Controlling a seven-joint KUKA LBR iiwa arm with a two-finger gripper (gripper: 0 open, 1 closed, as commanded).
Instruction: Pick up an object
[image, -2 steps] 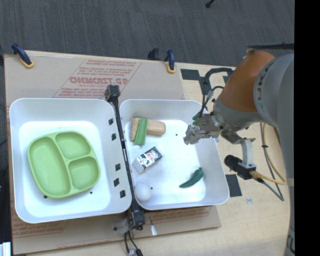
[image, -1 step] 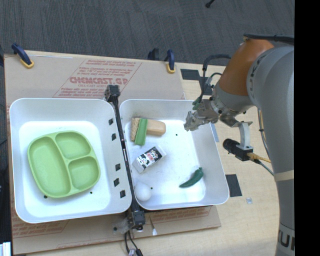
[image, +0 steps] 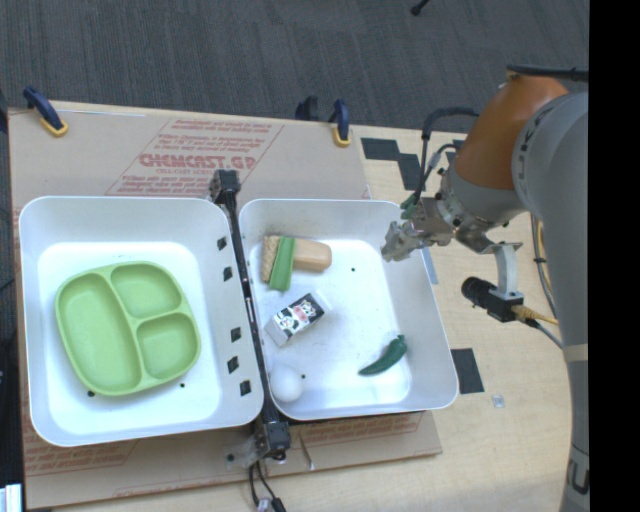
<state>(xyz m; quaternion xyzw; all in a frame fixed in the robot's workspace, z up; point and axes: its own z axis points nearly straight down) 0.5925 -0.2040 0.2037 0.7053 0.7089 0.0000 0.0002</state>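
1. Progress first: we judge the pick as not yet made. Every object we can see lies loose in a bin, and nothing sits in the gripper (image: 398, 243).
2. We see the gripper at the right bin's (image: 425, 375) upper right rim, hanging off the grey wrist with the orange band above it. It is over the rim's edge, not down among the objects.
3. As for the fingers, we cannot tell whether they stand wide or narrow; they are small and blurred against the white wall.
4. Candidates in the right bin: a tan block (image: 308, 256) with a green strip (image: 281, 263) lying across it at the upper left; a black-and-white box (image: 298, 317) just below them near the middle; a green pepper (image: 384, 357) toward the lower right; a white ball (image: 287, 384) at the lower left corner, hard to make out against the bin.
5. We see the left bin (image: 35, 330) holding a green tray (image: 126, 326) with three compartments, well apart from the gripper.
6. Nearest to the gripper are the block and the pepper, both apart from it with bare bin floor between.
7. What is left, in our judgement, is the whole task: move over one object, descend, close on it and lift it clear of the bin.
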